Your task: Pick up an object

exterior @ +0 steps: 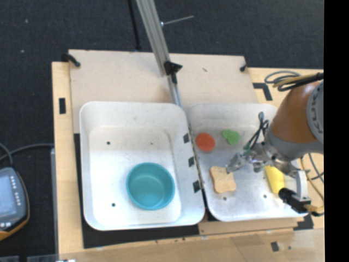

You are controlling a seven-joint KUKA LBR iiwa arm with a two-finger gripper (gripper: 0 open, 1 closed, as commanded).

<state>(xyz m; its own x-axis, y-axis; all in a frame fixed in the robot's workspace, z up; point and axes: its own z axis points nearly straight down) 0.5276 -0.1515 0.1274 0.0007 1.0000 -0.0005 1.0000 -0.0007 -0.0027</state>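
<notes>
Arm comes in from 3 o'clock, orange band over a grey wrist, hanging above the right bin. Gripper sits low over the bin floor near its middle; thin metal linkages splay out around it. Can't tell whether it is released or clenched on anything: too small and cluttered to read, and nothing is visibly in its grasp.

Right bin, matte white plastic with speckled scuffs and rounded corners, contains:
- orange disc, flat and round, at 10 o'clock of the gripper, near the bin's left wall
- green piece, lumpy and soft-edged, at 12 o'clock of the gripper, just right of the orange disc
- tan slab, toast-like with a rough squarish outline, at 7 o'clock, just beside the gripper tip
- yellow cylinder, smooth with a black end, at 4 o'clock, lying tilted under the wrist

Left bin, same white plastic, holds a teal bowl, glossy and round, open side up, toward its 5 o'clock corner.

Both bins sit on a tan board. A ribbed aluminium rail runs from 12 o'clock down toward the gap between the bins.
</notes>
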